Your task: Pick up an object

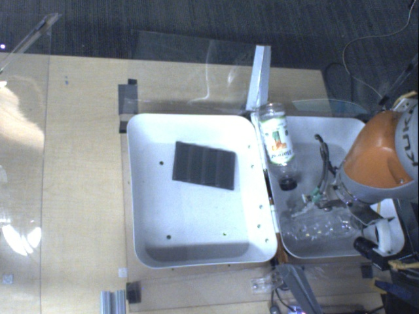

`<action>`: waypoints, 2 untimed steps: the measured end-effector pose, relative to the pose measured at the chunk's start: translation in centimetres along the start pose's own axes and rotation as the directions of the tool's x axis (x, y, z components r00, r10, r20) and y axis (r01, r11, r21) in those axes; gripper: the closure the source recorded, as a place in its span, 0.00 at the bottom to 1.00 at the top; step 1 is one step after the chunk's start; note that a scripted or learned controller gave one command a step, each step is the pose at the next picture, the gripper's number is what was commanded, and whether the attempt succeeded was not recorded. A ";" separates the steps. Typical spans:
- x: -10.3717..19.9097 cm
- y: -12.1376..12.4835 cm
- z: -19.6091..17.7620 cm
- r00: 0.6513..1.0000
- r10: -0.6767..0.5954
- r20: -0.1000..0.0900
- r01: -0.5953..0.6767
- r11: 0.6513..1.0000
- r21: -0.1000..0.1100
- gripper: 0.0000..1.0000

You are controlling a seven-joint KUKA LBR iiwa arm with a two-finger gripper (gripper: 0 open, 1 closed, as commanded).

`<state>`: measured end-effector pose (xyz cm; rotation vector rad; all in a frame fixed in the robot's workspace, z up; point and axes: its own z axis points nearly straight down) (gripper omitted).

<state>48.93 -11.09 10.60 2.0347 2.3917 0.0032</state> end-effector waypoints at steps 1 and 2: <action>0.9 7.1 1.6 0.998 -0.060 0.004 0.060 0.998 -0.013 0.00; 0.1 6.9 -0.9 0.997 0.082 0.001 -0.082 0.997 -0.003 0.00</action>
